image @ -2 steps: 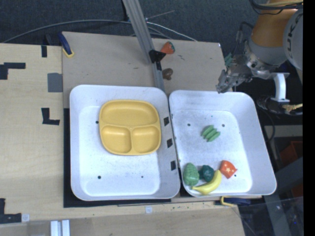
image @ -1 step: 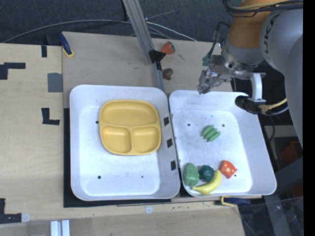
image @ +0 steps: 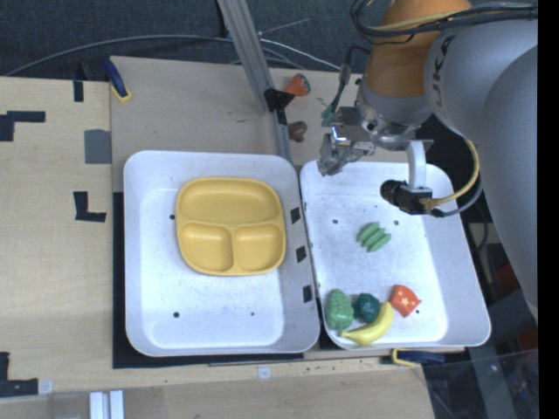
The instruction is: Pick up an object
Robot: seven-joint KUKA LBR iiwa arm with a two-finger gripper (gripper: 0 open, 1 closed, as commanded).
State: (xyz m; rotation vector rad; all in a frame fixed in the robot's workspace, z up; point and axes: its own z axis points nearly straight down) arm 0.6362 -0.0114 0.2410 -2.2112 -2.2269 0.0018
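Lower right of frame, right bin's (image: 454, 260) near corner: banana (image: 374, 328), green broccoli-like toy (image: 339, 307), dark teal piece (image: 367, 305), red-orange piece (image: 403, 299); green pea pod (image: 374, 236) mid-bin. Yellow divided plate (image: 231, 225) in left bin (image: 144, 234). My gripper (image: 332, 162) hangs over the right bin's far left corner, nothing visibly held; how far it's open, can't tell.

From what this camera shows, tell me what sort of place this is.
Probably a robotics lab's pick-and-place test bench. Two shallow white bins sit side by side on a wooden bench, toy food such as a banana lies in the right one, a yellow divided plate in the left, and a robot arm reaches over them.
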